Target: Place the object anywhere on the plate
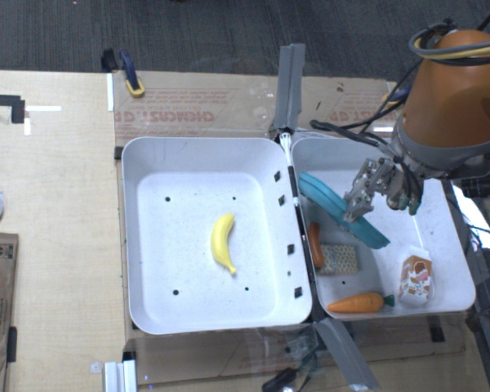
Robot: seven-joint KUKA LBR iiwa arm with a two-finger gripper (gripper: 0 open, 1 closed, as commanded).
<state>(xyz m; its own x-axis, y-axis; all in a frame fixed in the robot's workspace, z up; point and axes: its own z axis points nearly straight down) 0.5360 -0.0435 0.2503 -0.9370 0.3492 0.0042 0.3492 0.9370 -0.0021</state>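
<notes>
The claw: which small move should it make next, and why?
Probably lift the blue plate a little and check the grip. The claw sits at the plate, which tilts against the right bin's left wall; whether it truly holds the plate is unclear.

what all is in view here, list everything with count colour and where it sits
banana: 1, yellow, middle of the left bin
left bin: 1, white, centre of bench
right bin: 1, white, beside the left bin
plate: 1, teal, tilted in the right bin, under the gripper
carrot: 1, orange, front of right bin
sponge: 1, speckled grey, right bin
orange stick-shaped item: 1, right bin's left wall
packet: 1, white and orange, right bin's front right
clamp: 1, blue and yellow, bench's back
gripper: 1, metal, at the plate
arm: 1, orange and grey, right
</notes>
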